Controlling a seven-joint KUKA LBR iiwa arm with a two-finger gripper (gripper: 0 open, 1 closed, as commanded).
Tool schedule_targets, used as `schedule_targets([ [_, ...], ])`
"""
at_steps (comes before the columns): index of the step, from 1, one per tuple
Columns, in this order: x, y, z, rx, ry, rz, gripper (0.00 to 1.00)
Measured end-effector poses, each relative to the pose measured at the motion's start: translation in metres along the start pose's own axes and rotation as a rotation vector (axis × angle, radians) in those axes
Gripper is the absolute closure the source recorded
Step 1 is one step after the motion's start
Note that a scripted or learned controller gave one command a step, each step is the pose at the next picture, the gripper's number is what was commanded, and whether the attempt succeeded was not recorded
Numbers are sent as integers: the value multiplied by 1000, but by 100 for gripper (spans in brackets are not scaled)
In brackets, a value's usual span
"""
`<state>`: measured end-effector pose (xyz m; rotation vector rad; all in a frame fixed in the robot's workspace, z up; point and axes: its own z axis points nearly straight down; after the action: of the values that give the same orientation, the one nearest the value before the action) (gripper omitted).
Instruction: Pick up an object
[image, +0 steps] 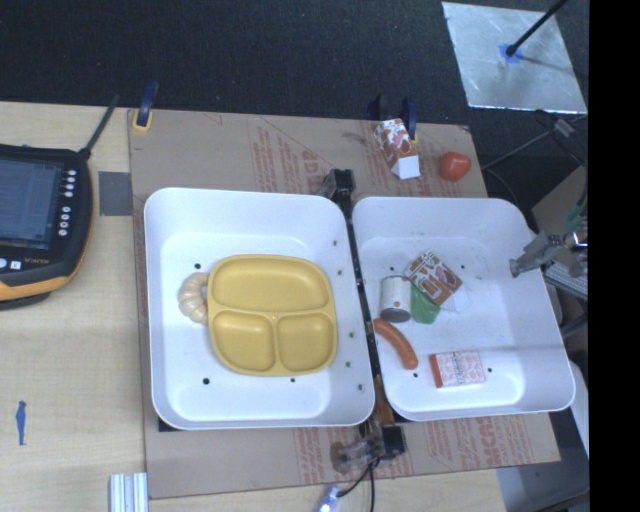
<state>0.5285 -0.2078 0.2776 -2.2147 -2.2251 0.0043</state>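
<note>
The right bin (500, 225) holds several small objects. A grey can (395, 297) lies on its side next to a brown-and-white patterned box (433, 277) and a green piece (426, 311). An orange-red sausage (396, 343) lies near the bin's left wall, and a red-and-white packet (458, 369) lies near the front. My gripper (537, 260) reaches in at the bin's right rim, well to the right of all these objects and touching none of them.
The left bin (170, 240) holds a yellow divided plate (270, 312) with a beige object (192, 296) at its left side. Behind the right bin a small carton (397, 147) and a red ball (455, 165) sit on the cardboard. A control pendant (35, 220) lies at far left.
</note>
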Motion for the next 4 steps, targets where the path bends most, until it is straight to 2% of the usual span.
schedule_targets([
  [1, 59, 41, 186, 1, 0, -1, 0],
  [2, 86, 97, 185, -1, 1, 0, 0],
  [3, 109, 63, 186, 1, 0, 0, 0],
  [4, 107, 63, 175, 3, -2, 0, 100],
])
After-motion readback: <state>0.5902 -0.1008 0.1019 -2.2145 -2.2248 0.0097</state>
